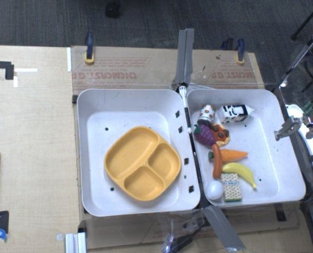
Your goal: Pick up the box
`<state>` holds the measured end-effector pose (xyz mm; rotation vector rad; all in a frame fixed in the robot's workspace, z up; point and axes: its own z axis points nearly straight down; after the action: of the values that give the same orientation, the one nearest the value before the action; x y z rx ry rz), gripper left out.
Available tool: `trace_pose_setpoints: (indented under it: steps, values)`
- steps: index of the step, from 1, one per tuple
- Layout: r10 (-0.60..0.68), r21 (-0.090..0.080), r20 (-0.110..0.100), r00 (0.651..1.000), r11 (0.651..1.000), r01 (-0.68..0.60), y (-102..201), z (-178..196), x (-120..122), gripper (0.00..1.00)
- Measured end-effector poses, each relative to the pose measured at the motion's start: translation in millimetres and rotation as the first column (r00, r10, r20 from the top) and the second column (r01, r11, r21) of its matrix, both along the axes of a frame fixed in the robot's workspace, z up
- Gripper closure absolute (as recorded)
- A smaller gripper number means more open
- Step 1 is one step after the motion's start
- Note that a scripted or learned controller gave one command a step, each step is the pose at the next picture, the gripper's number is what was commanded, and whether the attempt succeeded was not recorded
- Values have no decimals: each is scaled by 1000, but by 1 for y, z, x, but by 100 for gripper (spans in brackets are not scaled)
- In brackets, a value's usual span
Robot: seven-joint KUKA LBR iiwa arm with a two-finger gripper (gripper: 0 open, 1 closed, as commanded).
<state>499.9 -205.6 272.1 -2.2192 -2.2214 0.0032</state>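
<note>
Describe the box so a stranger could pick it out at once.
Look in the right-hand bin, at its near edge. The box lies there between a white egg and a yellow banana. It is the only flat-sided, rectangular item, with a speckled tan face.

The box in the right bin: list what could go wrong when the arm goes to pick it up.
1. The box lies touching the banana and beside the white egg, so the claw could catch or shove those instead.
2. It sits near the right bin's front wall, which may crowd the approach.
3. The carrot just behind could be knocked on descent.
</note>
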Motion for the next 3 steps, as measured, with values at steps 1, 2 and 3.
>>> trace_pose_setpoints:
  steps: [1, 2, 3]
  values:
    - [-26, 0, 2, 1000, 1000, 26, 7, -180, 51, 0]
    - [66, -1, 2, 998, 998, -66, 102, -180, 93, 0]
    - [64, -2, 2, 998, 998, -64, 101, -171, 93, 100]
